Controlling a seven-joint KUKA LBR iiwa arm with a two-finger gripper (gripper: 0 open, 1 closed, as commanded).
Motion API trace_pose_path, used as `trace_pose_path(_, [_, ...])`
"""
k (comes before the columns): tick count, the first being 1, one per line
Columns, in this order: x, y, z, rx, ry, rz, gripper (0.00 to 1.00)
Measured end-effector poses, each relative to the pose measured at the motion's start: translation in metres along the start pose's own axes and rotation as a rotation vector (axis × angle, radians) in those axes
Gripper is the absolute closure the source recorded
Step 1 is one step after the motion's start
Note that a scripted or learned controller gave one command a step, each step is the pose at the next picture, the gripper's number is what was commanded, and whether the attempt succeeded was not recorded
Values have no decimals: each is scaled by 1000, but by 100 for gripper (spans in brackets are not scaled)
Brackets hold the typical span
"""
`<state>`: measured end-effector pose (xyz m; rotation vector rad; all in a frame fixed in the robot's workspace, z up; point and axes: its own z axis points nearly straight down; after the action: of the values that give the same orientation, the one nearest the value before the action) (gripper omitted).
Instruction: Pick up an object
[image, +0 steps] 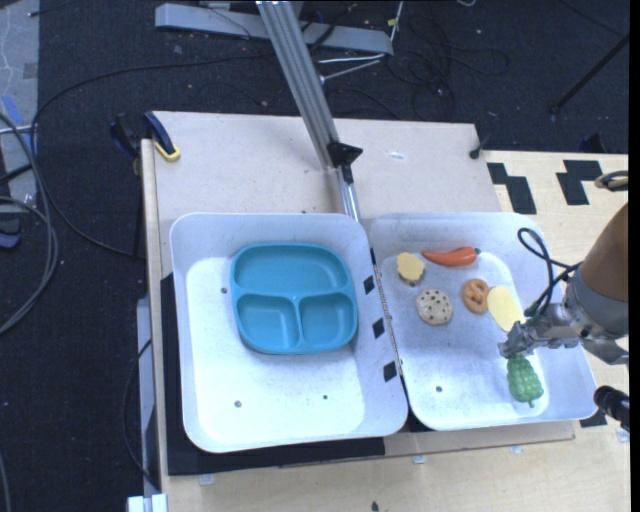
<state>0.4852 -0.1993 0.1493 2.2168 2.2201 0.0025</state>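
**Gripper Low Over the Right Bin's Near Right Corner**

Where the arm reaches in from the right, the gripper (522, 345) is seen low over the right bin (455, 405), just above a green bumpy object (524, 381) that may be a toy bunch of grapes or a similar vegetable. The metal fingertips are placed at the upper end of that green object, but whether they are apart, together or closed on it cannot be told: the view is too small and blurred there. No contact can be confirmed.

Just up and left of the gripper, a pale yellow piece (503, 305) is seen lying on the bin floor, partly against the gripper body. A small pretzel-like brown ring (475, 294) lies beside it, and a round speckled cookie (434, 306) is found further left. Near the far side of the same bin, a yellow lump (410, 267) and a red-orange chili pepper (451, 256) are set close together. A black cable (540, 255) is looped over the bin's right rim towards the wrist.

In the left bin (270, 400), a blue divided plate (295, 297) with three compartments is laid flat. Both bins are borne by a light wooden bench (260, 160), over which a slanted metal pole (305, 85) is seen.
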Motion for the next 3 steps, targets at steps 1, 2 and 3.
trace_pose_path(1, [-1, 2, -53, -2, -1, -1, 100])
trace_pose_path(2, [57, 10, -65, 1, 3, -7, 100])
trace_pose_path(3, [100, 23, -65, 3, 4, -6, 100])
